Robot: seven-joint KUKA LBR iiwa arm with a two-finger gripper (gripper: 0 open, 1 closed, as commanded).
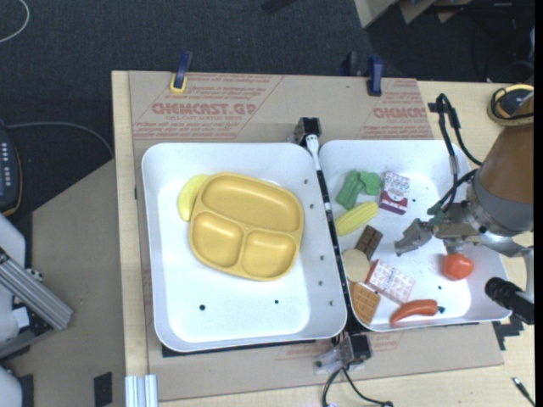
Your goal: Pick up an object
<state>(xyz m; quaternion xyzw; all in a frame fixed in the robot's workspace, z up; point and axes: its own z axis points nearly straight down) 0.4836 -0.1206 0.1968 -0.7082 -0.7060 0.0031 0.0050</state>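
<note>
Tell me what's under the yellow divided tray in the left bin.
A yellow plate-like piece sticks out from beneath the yellow divided tray at its upper-left edge. How far it extends underneath, and whether anything else lies there, is covered by the tray.

Two bins sit side by side on the desk [254,100]. The left bin [170,253] holds a tray [246,225], with a banana [188,195] tucked under the tray's left edge. In the right bin [339,155], a pepper [356,186] lies at the back with a packet [394,192] to its right and corn [356,218] just in front. A tomato [457,266] lies to the right, a sausage [414,310] at the front, a waffle [365,302] left of it. The gripper [407,242] hangs between corn and tomato.
</note>
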